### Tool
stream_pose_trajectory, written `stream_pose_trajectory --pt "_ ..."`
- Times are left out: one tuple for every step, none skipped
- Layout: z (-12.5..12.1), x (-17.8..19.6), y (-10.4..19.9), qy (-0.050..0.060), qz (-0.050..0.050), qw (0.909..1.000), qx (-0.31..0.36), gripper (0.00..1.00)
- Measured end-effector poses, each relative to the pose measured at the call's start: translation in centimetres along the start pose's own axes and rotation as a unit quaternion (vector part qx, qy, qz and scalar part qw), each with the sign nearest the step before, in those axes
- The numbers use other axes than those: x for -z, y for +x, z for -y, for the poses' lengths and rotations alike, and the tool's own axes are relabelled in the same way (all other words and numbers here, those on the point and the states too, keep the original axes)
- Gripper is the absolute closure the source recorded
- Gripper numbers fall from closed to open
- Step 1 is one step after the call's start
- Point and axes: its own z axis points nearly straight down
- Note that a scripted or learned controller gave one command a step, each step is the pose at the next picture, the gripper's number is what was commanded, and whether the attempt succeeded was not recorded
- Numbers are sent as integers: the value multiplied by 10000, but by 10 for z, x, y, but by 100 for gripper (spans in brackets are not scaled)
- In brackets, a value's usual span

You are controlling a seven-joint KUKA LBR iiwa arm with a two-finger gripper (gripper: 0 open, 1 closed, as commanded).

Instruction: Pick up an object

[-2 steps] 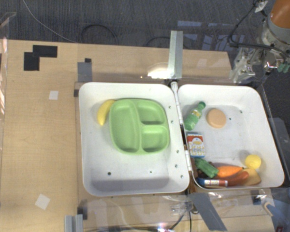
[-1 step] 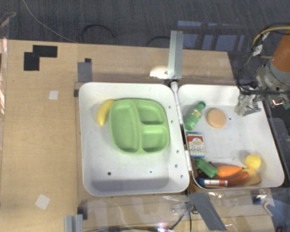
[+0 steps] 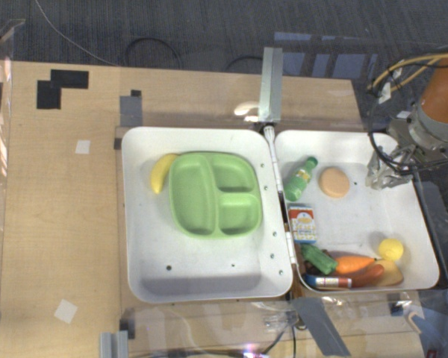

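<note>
A robotics lab: wooden bench [image 3: 60, 222] with two white bins [image 3: 145, 274].

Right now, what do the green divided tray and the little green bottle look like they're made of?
The green divided tray looks like matte moulded plastic: one even colour, rounded compartments. The little green bottle seems shiny plastic, judging by its see-through green body, though glass can't be ruled out.

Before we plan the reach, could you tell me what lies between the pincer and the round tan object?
In the camera view, only bare white bin floor separates the pincer from the round tan object.

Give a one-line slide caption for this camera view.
Claw at the right bin's far right edge; green divided plate and banana in the left bin.
</note>
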Motion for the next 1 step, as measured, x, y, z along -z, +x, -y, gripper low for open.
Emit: stream_pose_trajectory --pt "30 -14 -38 2 11 9606 2779 100"
